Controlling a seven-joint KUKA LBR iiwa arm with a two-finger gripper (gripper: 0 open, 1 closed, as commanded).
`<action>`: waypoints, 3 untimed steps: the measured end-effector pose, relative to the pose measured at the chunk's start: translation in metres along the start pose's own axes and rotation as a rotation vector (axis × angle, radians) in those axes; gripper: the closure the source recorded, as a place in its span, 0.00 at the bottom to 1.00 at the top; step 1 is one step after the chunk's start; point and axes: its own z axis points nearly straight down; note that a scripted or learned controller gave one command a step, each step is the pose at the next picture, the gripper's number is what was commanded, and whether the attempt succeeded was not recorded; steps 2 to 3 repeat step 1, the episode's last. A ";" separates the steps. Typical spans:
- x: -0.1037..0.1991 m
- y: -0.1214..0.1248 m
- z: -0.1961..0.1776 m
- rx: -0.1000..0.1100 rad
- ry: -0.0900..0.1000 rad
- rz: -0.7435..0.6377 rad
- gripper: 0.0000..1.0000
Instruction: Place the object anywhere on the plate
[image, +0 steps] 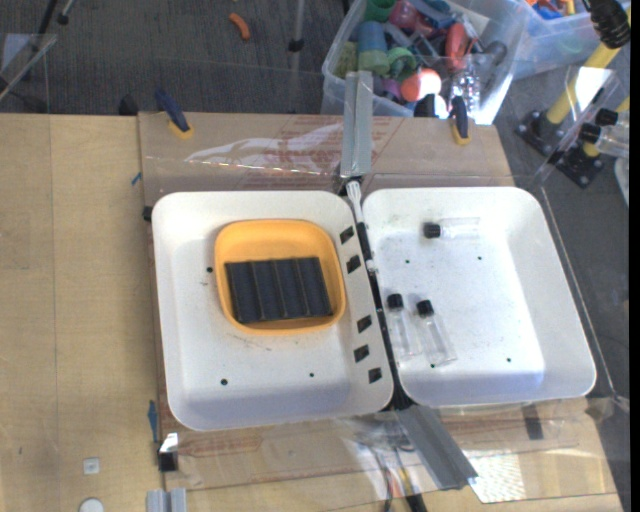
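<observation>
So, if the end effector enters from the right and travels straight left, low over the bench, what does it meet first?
Probably the right bin, at its outer wall; if it passes higher, the clear vials inside that bin. Height is unclear.

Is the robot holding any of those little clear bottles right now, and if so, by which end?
Nothing is held. All three clear vials lie loose on the floor of the right bin. The orange plate sits in the left bin, carrying a black ridged block.

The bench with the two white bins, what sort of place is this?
Probably a robotics lab or test bench: two white bins taped to a wooden table, a yellow plate and clear vials as test pieces, and a tub of toys behind.
</observation>
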 end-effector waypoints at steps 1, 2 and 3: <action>0.002 0.004 0.000 0.000 -0.002 -0.178 1.00; 0.002 0.004 0.000 0.000 -0.002 -0.178 1.00; 0.002 0.004 0.000 0.000 -0.002 -0.178 1.00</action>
